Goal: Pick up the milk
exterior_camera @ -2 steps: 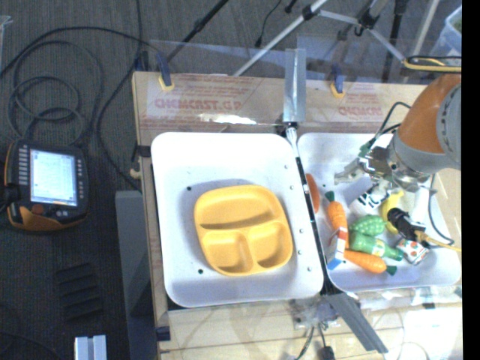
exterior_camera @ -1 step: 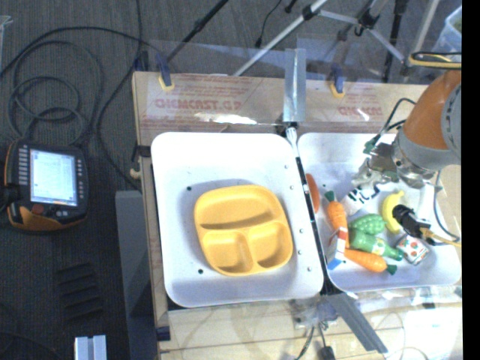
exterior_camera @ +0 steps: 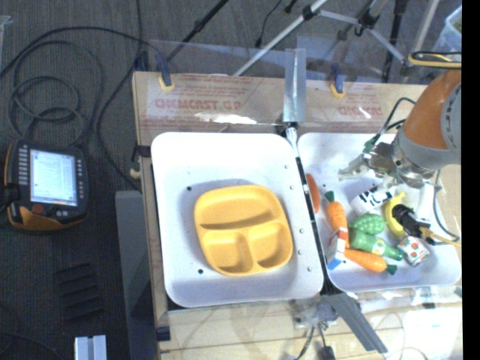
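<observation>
Dark carpet surrounds the bench (exterior_camera: 225, 96), with a teach pendant (exterior_camera: 49, 182) lying at the left of the frame.

Nearest us, at the lower right, the right bin (exterior_camera: 334, 160) holds a cluster of toy foods. A carrot (exterior_camera: 365, 260) lies along its lower edge, and a small patterned box (exterior_camera: 414, 252) sits to the right of it. Just above them we see a green piece (exterior_camera: 367, 231) and a banana (exterior_camera: 394, 214). Another orange piece (exterior_camera: 337, 214) lies toward the bin's left wall.

The left bin (exterior_camera: 172, 201) fills the centre of the frame and carries a yellow divided tray (exterior_camera: 242, 227).

The milk (exterior_camera: 371, 199), which we take to be the white carton with dark marks, lies in the right bin just above the green piece and left of the banana.

The gripper (exterior_camera: 386, 180) hangs over the right bin, just above and right of the milk. We cannot tell how its jaws stand, and we see nothing held between them. The arm (exterior_camera: 435, 122) enters from the right edge.

Farthest away, at the top right, stand legs (exterior_camera: 345, 10) cross the carpet.
</observation>
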You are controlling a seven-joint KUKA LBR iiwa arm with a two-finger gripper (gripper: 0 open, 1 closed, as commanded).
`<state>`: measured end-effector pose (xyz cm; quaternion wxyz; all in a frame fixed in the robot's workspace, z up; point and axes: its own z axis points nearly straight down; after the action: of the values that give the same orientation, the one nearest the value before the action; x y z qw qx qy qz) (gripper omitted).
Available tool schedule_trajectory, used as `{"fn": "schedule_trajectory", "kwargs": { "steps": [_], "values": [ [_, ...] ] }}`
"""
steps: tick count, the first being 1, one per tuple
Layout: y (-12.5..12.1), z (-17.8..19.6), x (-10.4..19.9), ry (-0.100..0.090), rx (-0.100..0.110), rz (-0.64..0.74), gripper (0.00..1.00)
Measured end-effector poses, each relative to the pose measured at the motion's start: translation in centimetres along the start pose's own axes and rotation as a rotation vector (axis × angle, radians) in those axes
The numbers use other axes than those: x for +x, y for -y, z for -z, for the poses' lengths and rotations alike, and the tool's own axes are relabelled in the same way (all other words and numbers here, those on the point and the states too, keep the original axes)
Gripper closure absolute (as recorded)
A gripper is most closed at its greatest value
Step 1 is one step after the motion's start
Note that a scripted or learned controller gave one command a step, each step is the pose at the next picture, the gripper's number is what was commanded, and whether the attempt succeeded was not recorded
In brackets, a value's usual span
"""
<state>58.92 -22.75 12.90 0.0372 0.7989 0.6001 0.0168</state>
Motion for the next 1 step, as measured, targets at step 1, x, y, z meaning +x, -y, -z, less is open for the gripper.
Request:
{"fn": "schedule_trajectory", "kwargs": {
  "steps": [1],
  "values": [
    [1.09, -0.8, -0.06, -0.006, 0.011, -0.143, 0.0]
  ]
}}
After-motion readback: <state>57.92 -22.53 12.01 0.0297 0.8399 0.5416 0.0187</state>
